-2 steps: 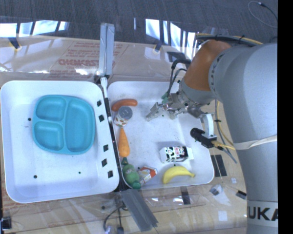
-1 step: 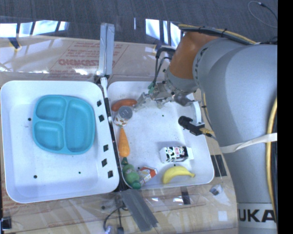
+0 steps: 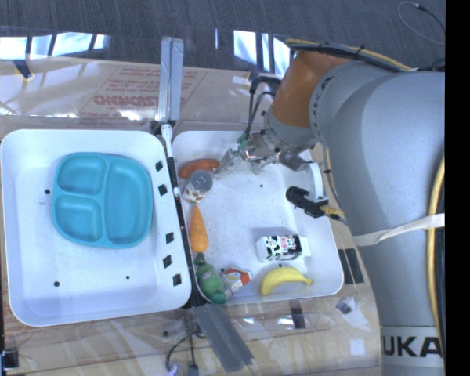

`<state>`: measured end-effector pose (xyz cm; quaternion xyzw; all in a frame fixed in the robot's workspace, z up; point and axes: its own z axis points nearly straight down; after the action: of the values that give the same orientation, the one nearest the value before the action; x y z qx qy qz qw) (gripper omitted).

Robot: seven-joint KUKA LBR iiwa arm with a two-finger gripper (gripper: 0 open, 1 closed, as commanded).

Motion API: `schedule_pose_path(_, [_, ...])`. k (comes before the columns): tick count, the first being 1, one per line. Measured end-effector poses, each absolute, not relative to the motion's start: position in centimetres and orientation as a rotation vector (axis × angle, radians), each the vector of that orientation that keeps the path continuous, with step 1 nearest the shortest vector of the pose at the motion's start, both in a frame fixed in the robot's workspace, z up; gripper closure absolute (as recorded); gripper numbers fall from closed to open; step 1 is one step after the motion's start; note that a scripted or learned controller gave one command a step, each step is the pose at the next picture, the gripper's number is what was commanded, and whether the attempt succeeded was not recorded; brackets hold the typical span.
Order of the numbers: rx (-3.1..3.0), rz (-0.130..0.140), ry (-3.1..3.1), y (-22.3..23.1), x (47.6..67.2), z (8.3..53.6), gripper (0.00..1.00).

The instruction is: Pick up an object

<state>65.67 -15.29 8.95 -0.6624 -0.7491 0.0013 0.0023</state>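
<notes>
Grey arm hovers, gripper (image 3: 233,157) low by the sausage (image 3: 200,165). Jaw state: can't tell. Nothing lifted yet; the pick remains.

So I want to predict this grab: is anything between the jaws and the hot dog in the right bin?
Nothing visible is. The gripper hangs over the right bin's far end, right beside the hot dog, with bare bin floor between. The closest neighbour, a small can, lies just nearer the camera, off that path.

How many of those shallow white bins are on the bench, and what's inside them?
2. The left shallow white bin holds a blue divided plastic plate. The right shallow white bin holds toy foods, including a yellow banana and an orange carrot; the arm may hide others.
</notes>
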Motion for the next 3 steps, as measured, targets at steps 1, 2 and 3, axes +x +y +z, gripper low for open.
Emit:
schedule_pose_path(1, [-1.981,0.006,-2.428,-10.55,65.6,8.84,0.0])
schedule_pose_path(2, [-1.973,0.012,-2.429,-10.48,65.55,9.53,1.0])
schedule_pose_path(3, [-1.973,0.012,-2.429,-10.48,65.56,9.53,0.0])
